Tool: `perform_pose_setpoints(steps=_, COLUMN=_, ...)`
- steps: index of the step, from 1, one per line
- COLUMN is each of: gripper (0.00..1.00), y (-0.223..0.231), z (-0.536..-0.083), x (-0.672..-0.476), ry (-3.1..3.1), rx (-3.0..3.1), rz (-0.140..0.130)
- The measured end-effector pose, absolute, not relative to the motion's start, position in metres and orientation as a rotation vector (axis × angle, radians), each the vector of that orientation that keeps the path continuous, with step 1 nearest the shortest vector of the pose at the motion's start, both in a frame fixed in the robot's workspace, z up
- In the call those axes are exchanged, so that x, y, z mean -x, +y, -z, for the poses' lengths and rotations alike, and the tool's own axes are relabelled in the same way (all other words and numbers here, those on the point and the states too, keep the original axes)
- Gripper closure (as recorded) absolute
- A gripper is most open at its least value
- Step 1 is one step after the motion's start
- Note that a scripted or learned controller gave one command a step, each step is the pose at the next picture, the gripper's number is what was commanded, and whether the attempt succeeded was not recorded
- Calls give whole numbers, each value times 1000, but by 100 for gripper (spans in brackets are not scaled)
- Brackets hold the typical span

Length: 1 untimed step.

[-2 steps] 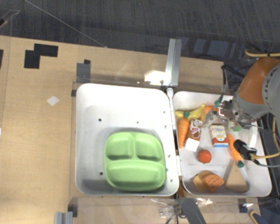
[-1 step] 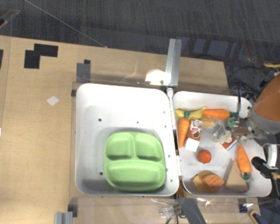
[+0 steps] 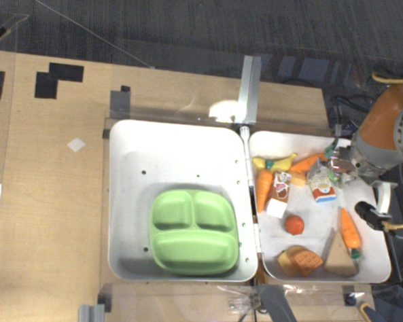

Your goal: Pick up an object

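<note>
Toys (image 3: 294, 224) (carrots, a tomato, small cartons) lie scattered in the right bin (image 3: 384, 270); the gripper (image 3: 332, 163) hangs over its far edge, probably empty, though I cannot tell its state.

Left bin (image 3: 128, 186) open around green tray (image 3: 194, 230), right bin (image 3: 378, 270) crowded, toys seemingly touching, little passing room

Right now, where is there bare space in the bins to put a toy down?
The left bin has bare white floor above and to the left of the green divided tray. The right bin is crowded: toy carrots, a banana, a tomato and small cartons fill it. Its one small bare patch lies between the tomato and the right-hand carrot.
</note>
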State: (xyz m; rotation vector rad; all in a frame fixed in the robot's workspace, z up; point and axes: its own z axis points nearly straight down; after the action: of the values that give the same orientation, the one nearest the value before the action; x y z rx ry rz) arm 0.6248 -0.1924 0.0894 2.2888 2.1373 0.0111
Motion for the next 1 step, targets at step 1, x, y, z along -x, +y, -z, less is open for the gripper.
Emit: perform_pose_setpoints(steps=1, gripper=100, y=-191, z=-103, x=-628, ry=2142, rx=-2278, rz=-18)
